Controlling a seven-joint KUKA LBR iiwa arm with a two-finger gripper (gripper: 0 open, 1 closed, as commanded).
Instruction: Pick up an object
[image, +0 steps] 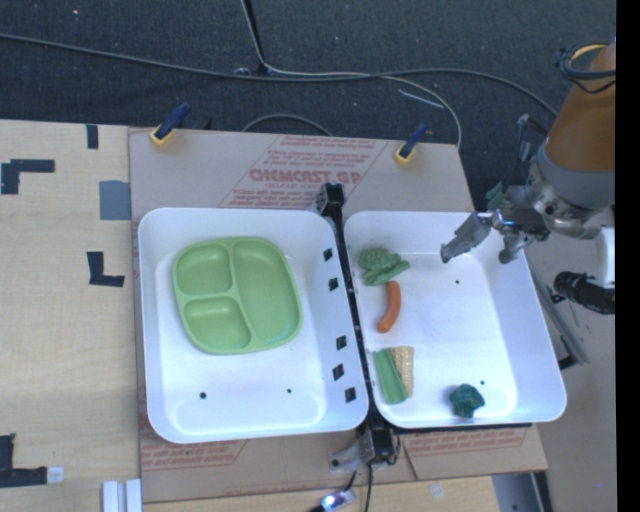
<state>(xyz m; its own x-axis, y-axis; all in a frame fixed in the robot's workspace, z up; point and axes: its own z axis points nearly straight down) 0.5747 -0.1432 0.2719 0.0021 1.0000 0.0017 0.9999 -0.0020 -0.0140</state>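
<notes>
The right bin (520, 330) holds a green leafy toy (381, 265), an orange carrot-like piece (389, 306), a green and yellow corn cob (395, 373) and a dark green broccoli (466, 400). My gripper (487, 238) hangs over the bin's far right corner, open, with nothing between its two spread fingers. It is well to the right of the leafy toy and carrot and touches none of the objects.
The left bin (160, 330) holds a light green divided plate (238, 294). A black divider with clips (342, 310) runs between the bins. Cables lie on the dark floor beyond the bench. Yellow clamps (170, 124) sit at the cardboard's far corners.
</notes>
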